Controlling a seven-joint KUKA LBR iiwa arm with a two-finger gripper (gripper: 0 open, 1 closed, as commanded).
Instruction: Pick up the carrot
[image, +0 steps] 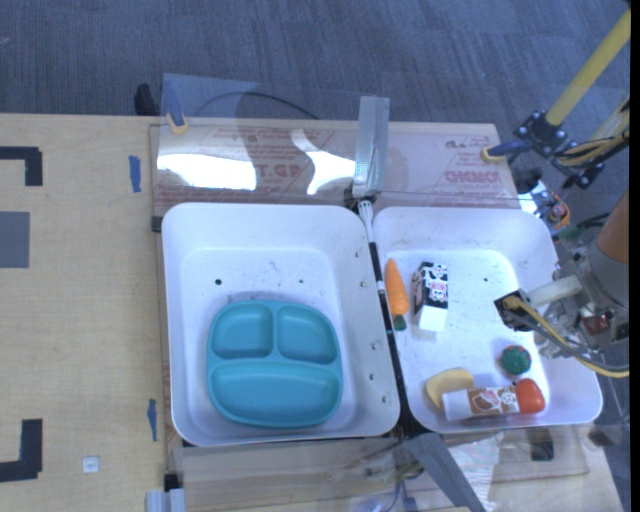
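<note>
- At the right bin's (470, 250) outer edge, the arm (612, 255) leans in low, cut off by the frame.
- Its gripper (574, 318) is blurred amid cables; open or closed cannot be told.
- The carrot (397, 290), a smooth orange taper with a green end, lies along the bin's left wall, beside a black-and-white carton (433, 296).

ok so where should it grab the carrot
Grip the carrot across its orange middle, from straight above. It lies flat along the left wall of the right bin, so closing across its narrow width seems best; the wall side looks tight, the carton side roomier.
</note>
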